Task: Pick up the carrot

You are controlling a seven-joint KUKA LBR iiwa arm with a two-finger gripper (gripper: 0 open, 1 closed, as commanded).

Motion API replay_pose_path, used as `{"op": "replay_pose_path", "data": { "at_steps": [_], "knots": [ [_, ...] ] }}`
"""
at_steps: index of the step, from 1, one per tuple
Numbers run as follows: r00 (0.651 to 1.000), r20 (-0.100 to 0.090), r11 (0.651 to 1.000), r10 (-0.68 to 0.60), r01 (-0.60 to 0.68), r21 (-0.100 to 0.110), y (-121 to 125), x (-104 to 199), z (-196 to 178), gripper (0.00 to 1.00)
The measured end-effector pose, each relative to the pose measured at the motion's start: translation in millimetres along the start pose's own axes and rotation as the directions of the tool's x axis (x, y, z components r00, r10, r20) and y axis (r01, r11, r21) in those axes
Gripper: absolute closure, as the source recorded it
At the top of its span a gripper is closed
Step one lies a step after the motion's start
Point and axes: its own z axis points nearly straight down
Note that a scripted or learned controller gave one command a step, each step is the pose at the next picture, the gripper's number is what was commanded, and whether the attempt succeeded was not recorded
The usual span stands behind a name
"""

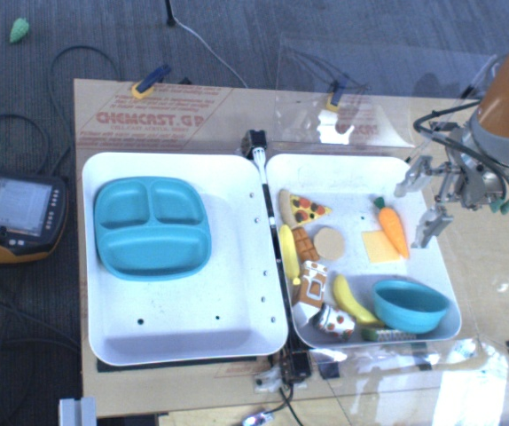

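Observation:
The carrot (392,227) is orange with a green top and lies in the right bin (361,169), near its right wall, next to a yellow cheese slice (382,247). My gripper (423,204) hangs over the bin's right rim, just right of the carrot and above it. Its two grey fingers (411,177) are spread apart with nothing between them.
The right bin also holds a pizza slice (303,208), a round cookie (330,242), a waffle (303,242), two bananas (354,300), a blue bowl (411,305) and small toys. The left bin (179,335) carries a blue divided plate (152,226). A pendant (15,211) lies at far left.

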Motion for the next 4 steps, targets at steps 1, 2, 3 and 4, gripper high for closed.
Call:
{"op": "replay_pose_path", "data": {
  "at_steps": [1,2,3,4],
  "knots": [
    [0.994,-0.014,0.994,-0.108,0.108,-0.008,-7,-35,141,0.0],
    [0.994,0.004,0.994,-0.109,0.109,0.004,-8,-41,122,1.0],
    [0.986,0.02,0.986,-0.168,0.168,0.008,4,4,149,1.0],
    [0.985,0.024,0.986,-0.169,0.169,0.013,5,2,138,1.0]
  ]
}}
